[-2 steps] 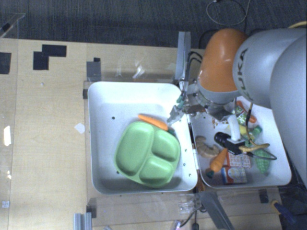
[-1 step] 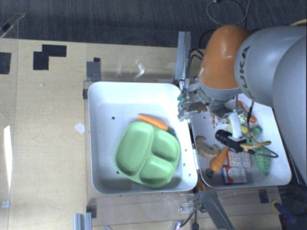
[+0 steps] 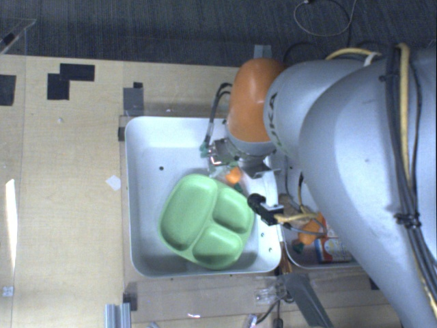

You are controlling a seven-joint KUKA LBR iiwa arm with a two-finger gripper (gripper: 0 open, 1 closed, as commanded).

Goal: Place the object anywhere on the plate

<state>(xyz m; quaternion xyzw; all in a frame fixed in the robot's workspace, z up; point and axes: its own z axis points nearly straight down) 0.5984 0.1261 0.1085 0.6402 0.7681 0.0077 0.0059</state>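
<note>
Where the bench comes closest to me, the near rim of the left white bin (image 3: 205, 272) runs across, and just beyond it sits the green plate (image 3: 205, 221), a moulded thing with three compartments, lying slightly tilted toward the bin's near right corner. Off to the right, the second bin (image 3: 300, 260) shows as a sliver of white edge under the arm, with a few small items crowded in it: something orange (image 3: 308, 228), a red-labelled piece (image 3: 332, 249) and pale sticks, too hidden to name properly.

At the plate's right edge a black finger-like part (image 3: 263, 208) pokes out over the bin wall. A little farther back, just off the plate's far right edge, a small orange object (image 3: 234, 176) sits right beneath the gripper (image 3: 229, 164). The object is at the plate's rim rather than clearly on it; I cannot tell whether it touches the plate or the bin floor. The wrist hides the pincer from above, so I cannot tell how wide it stands or whether it has hold of the orange object.

Above that, the orange band (image 3: 250, 104) of the arm bulges over the bin's far right corner, and the broad grey arm (image 3: 355, 156) sweeps in from the right, covering most of that side. Beyond the bins lies pale bench top (image 3: 68, 156) with black markers (image 3: 68, 79), then dark carpet (image 3: 171, 12) with a thin cable (image 3: 326, 18) looped on it.
</note>
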